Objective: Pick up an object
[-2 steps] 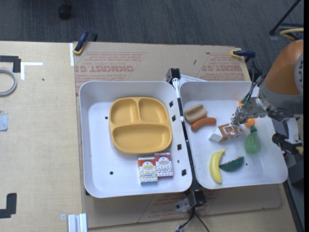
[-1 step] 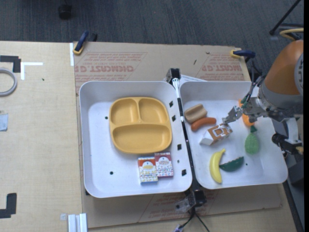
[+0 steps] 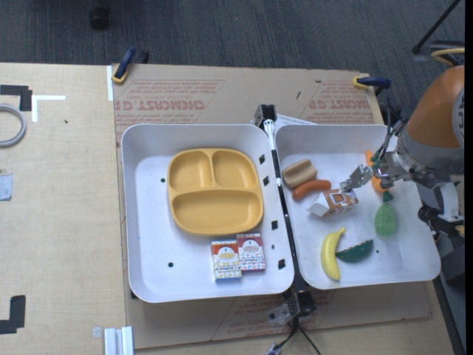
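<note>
My gripper (image 3: pixel 356 179) reaches in from the right over the right bin (image 3: pixel 414 268). Its tip sits just above and right of a small white and orange carton (image 3: pixel 332 203), and I cannot see whether they touch. A tan bun (image 3: pixel 299 171) and a red sausage (image 3: pixel 312 188) lie to the left of the carton. A yellow banana (image 3: pixel 332 254) and a dark green vegetable (image 3: pixel 356 251) lie nearer the front. A light green fruit (image 3: pixel 386 219) rests below the wrist. An orange object (image 3: pixel 382 183) is partly hidden behind the gripper.
The left bin (image 3: pixel 140 220) holds a yellow divided plate (image 3: pixel 215 191) and two small red and white boxes (image 3: pixel 238 257) near its front wall. A divider wall (image 3: pixel 279 198) separates the bins. The arm's grey and orange body (image 3: pixel 440 124) looms over the right bin's far right edge.
</note>
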Tool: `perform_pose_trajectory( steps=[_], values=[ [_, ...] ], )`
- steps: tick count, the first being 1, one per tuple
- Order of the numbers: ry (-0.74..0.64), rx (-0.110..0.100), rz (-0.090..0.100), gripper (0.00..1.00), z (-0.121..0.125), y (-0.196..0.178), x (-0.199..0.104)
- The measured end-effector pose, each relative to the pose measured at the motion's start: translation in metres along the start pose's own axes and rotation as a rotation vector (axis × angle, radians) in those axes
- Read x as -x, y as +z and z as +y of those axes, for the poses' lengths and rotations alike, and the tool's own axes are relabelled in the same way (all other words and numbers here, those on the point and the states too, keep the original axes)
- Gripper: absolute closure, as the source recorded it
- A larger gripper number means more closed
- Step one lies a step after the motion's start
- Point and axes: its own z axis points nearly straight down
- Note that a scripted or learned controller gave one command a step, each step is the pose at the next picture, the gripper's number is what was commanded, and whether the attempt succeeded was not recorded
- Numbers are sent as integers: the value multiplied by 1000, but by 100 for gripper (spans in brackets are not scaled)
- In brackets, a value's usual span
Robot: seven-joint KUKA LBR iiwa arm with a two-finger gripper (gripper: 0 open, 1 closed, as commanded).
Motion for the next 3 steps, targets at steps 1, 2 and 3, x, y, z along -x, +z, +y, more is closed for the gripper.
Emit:
perform_pose_trajectory(
  steps=[1, 2, 3],
  values=[
    [-1, 8, -8, 100, 2, -11, 2],
    [-1, 8, -7, 0, 2, -11, 2],
    [-507, -2, -12, 0, 24, 4, -14]
  ],
)
